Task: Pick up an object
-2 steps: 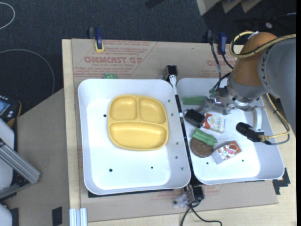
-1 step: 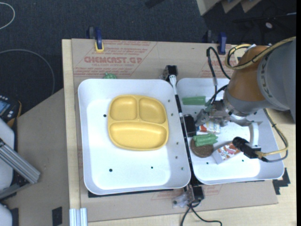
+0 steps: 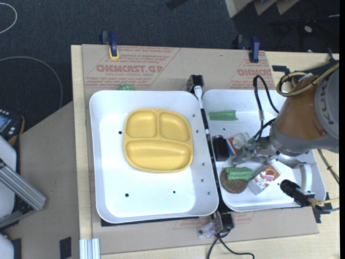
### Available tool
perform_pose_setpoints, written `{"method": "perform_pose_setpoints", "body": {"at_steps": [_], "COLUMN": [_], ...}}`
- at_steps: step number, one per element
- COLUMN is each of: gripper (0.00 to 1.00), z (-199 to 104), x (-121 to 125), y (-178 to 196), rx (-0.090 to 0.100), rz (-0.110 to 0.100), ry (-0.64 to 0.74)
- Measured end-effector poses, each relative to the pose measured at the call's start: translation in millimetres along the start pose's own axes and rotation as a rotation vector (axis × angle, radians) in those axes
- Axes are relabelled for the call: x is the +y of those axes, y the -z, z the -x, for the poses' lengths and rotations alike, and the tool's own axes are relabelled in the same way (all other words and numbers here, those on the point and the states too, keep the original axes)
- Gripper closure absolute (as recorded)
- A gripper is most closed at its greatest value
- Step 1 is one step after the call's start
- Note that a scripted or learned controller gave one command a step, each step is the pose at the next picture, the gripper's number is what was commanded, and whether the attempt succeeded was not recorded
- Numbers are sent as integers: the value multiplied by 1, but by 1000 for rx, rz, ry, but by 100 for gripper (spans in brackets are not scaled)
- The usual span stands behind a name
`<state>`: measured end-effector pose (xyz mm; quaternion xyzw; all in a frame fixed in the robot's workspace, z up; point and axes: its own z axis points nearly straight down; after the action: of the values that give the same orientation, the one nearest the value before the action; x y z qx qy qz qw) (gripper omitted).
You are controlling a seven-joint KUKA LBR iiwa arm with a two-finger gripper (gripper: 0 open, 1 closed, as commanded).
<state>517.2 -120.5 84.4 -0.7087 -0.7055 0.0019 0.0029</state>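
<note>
On the left half of the frame the table (image 3: 86,144) carries a wide white bin (image 3: 108,188), and in it lies a yellow divided plate (image 3: 158,140), a little above the middle of that bin. No other loose thing is in this bin.

To the right, touching the first bin along its edge, stands the second white bin (image 3: 237,203). Here the small things are gathered. Near its upper part lies a green bar (image 3: 222,115), with its long axis going across the frame. Lower, close to the left wall, there is a black block (image 3: 219,148), and just beside it a small packet with red and white print (image 3: 239,142). In the lower part lies a green object (image 3: 239,173), also stretched across the frame, resting on top of a brown round piece (image 3: 234,185). Beside these, to the right, is a small red and white carton (image 3: 265,179).

The pincer (image 3: 249,151) hangs over the middle of the right bin, and the grey and orange arm (image 3: 302,120) comes in from the right edge. The metal parts are dark and mixed with the things below, so I cannot tell if the pincer is apart or together, and I see nothing clearly between it.

I judge that the nearest candidates are the printed packet, just to the upper left of the pincer, and the green object, directly below it in the frame. For the green object, the grip should cross its short side.
</note>
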Motion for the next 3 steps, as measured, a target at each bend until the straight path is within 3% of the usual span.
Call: {"method": "perform_pose_setpoints", "body": {"at_steps": [1,2,3], "gripper": [100,100,100], "z": [-2,1,-39], "x": [4,60,-43], "y": [11,1,105], "rx": [-2,-3,2], "rz": [8,11,4], "ry": [3,7,6]}}
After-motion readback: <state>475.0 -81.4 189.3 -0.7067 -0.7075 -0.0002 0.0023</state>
